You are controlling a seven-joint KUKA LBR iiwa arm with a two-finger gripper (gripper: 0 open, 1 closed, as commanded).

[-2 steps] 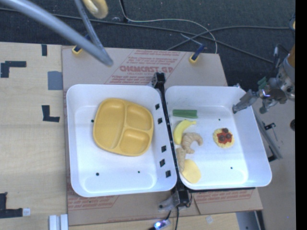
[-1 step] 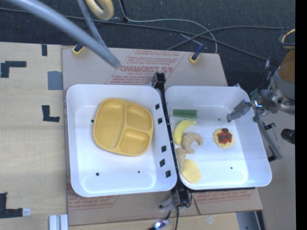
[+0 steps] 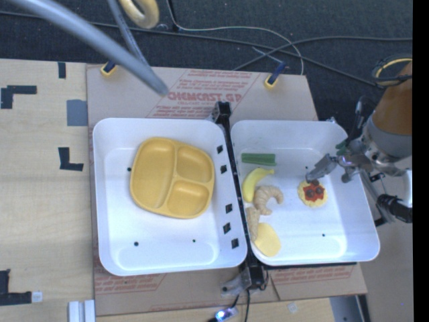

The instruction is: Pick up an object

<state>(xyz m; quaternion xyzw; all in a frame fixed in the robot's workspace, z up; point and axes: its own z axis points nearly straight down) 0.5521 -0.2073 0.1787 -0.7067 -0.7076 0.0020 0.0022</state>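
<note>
A grey KUKA arm with an orange band [image 3: 394,109] reaches in from the right edge of the bench, its wrist hanging over the right rim of the right-hand white bin [image 3: 348,243]. The gripper [image 3: 315,175] slants down and to the left into that bin, its dark tip just above a small round pizza-like toy [image 3: 313,194] with red topping; whether it touches the toy cannot be made out, and the view is too small to show whether the jaws are apart or together. Along the same bin's left side lie a green block [image 3: 259,158], a banana [image 3: 254,182], a croissant [image 3: 269,197] and a pale yellow slice [image 3: 267,239]. The left-hand white bin [image 3: 110,200] holds a yellow divided plate [image 3: 171,177], lying flat and well apart from the gripper.
</note>
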